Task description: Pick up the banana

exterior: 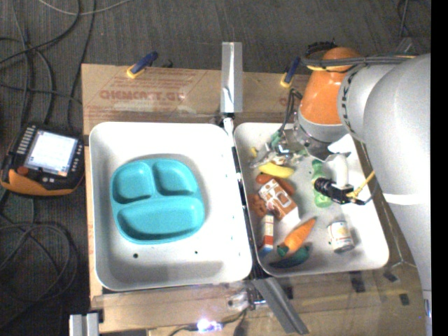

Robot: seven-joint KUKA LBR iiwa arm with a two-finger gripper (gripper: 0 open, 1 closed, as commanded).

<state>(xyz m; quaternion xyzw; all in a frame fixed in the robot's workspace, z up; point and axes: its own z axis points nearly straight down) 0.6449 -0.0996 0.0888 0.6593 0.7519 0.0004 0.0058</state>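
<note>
The yellow banana [275, 169] lies in the upper left part of the right bin [378, 254], pointing roughly left to right. My gripper [281, 145] hangs just above and behind it, below the orange wrist band, near the bin's back wall. The grey arm covers the bin's upper right corner. Nothing can be seen held by the gripper.
A brown and white box-like toy [277, 195] lies just in front of the banana. Further forward are a carrot [299, 234], a red-and-white tube [268, 231], a dark green piece [297, 258] and a small can [341, 235]. The left bin [105, 257] holds a blue divided plate [159, 199].
</note>
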